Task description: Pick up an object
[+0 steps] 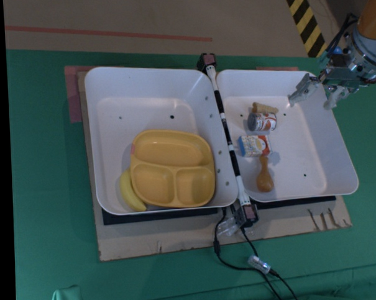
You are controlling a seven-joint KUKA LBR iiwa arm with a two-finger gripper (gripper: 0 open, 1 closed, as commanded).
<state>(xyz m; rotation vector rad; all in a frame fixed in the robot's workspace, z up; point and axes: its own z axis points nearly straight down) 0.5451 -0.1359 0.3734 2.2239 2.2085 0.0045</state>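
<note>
We see a yellow tray point(173, 167) and yellow banana point(130, 193) in the white nine-o'clock bin point(110, 87); green table point(46, 183); black-and-yellow stripes point(303, 14) at one o'clock.

At the upper right of the frame the pincer point(316, 92) hangs over the far right corner of the right bin point(338, 171), its two fingers spread apart with nothing between them. In that bin lie a small can point(262, 122), a brown stick point(264, 107), a small carton point(254, 145) and a brown drumstick-shaped toy point(264, 176). The left bin point(106, 119) holds a yellow divided tray point(172, 168) with a banana point(130, 192) touching its lower left side.
</note>
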